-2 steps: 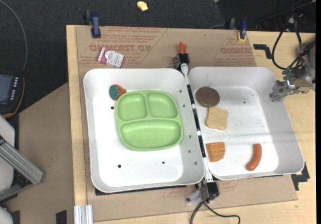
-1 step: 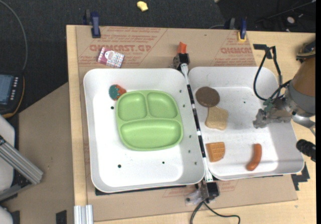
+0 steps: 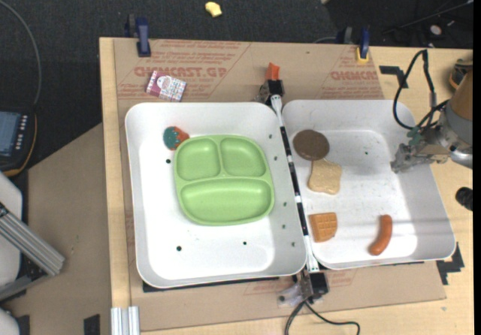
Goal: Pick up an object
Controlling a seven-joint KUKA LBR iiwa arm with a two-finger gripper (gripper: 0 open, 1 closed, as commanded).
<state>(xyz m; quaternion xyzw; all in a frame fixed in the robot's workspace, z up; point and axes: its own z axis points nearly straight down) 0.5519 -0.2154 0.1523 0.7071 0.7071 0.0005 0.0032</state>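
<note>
Pincer, opening unclear, over right bin; board reads "CHEMCAST GP".

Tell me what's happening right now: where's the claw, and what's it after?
Gripper low at right bin's right edge, holding nothing visible. Brown round patty, tan bread slice, orange waffle square, reddish sausage all untouched. Nothing blocking them.
</note>
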